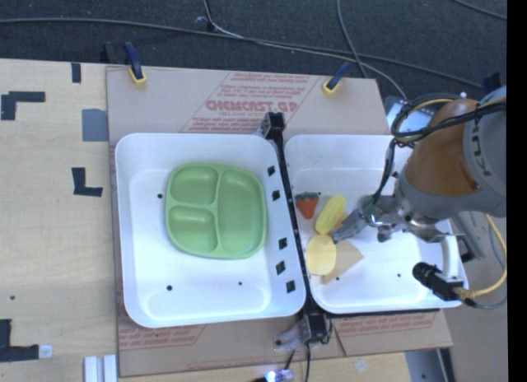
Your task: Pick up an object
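Nothing looks lifted yet. The elongated yellow plastic toy [331, 213] lies near the right-hand white bin's [362, 296] left wall, with the grey gripper [352, 225] low beside it; whether it grips anything I cannot tell. Just beside lie a small orange-red toy [307, 204], a round yellow piece [321, 255] and a pale wedge [347, 257], all too small to identify. The arm covers the bin's right side.
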{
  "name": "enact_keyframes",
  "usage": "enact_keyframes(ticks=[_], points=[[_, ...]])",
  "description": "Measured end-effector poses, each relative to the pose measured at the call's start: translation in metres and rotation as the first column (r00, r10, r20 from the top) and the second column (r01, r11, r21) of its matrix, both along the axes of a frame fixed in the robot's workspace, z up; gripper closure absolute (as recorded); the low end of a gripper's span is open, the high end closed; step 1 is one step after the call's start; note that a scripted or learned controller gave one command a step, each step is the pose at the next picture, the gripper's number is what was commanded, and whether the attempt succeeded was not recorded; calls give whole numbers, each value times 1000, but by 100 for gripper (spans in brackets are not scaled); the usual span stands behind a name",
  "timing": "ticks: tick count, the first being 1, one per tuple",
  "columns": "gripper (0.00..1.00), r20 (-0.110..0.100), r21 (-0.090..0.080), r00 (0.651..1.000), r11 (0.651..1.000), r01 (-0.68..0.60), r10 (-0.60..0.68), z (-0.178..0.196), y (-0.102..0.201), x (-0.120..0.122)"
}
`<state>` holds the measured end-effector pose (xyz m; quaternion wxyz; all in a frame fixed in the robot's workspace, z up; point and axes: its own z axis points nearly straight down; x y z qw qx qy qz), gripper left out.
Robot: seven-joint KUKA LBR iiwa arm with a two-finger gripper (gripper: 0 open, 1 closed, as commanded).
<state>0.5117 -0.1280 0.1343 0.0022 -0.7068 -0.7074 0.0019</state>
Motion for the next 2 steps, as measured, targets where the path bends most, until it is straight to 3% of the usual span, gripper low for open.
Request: enact_keyframes(ticks=[1,2], points=[[0,8,2,1000,1000,1,-1,-48,1,2],[100,17,3,1000,1000,-2,2,-35,3,5]])
